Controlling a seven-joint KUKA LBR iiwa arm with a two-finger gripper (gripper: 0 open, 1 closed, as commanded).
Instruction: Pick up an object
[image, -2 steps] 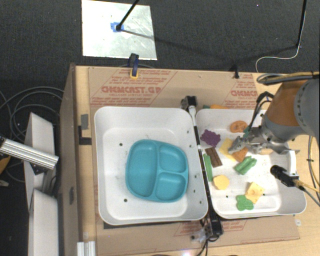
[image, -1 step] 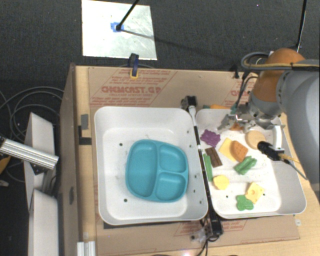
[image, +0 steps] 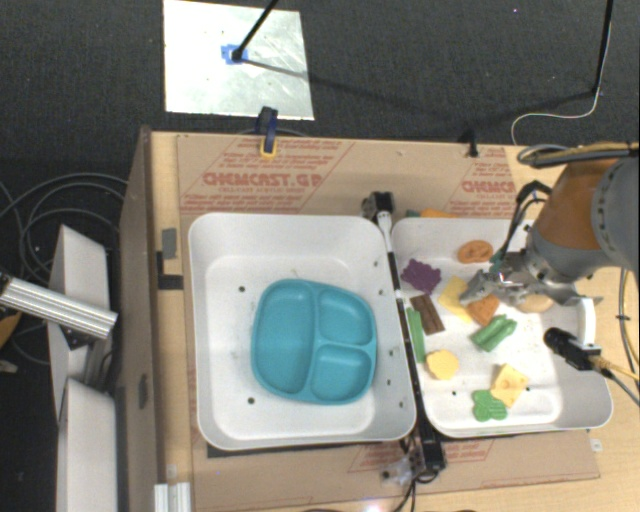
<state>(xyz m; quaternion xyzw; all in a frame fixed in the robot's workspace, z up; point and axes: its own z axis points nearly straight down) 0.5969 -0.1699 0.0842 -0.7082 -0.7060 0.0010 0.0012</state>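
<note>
Hovering low in the right bin (image: 575, 400) — gripper (image: 487, 285) over an orange piece (image: 484, 308) beside a green one (image: 494, 333); finger state impossible to tell.

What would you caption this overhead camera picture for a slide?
Robot arm's end effector lowered among small toy foods in the right bin, beside a left bin holding a blue divided plate.

Grey arm (image: 585, 225) reaching in from the right edge, orange band above the wrist in the upper right, wrist bent downward and leftward, metal gripper (image: 487, 287) low at its tip, pointing left
</note>
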